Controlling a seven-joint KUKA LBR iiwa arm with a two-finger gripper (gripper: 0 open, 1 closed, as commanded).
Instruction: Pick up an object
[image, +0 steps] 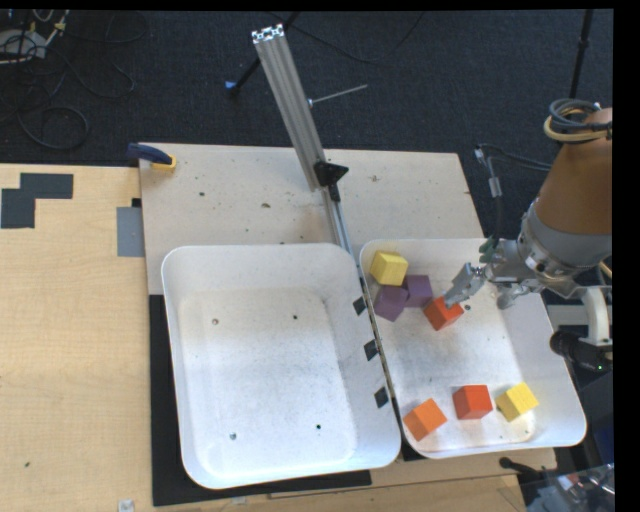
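Observation:
My gripper (458, 293) reaches in from the right over the right bin (500, 345). Its tip meets a tilted red-orange cube (442, 314) in the upper middle of that bin, and the view does not show whether the cube is gripped. Just left of that cube lie two purple cubes (392, 301) (418, 289) and a yellow cube (388, 268). Along the bin's near side sit an orange cube (426, 418), a red cube (472, 402) and a yellow cube (517, 401).
The left bin (200, 300) lies beside the right one, with black clips (370, 350) along the shared wall. A slanted aluminium post (295, 100) rises behind the bins. The arm's grey wrist and orange band (575, 200) hang over the right bin's far right corner.

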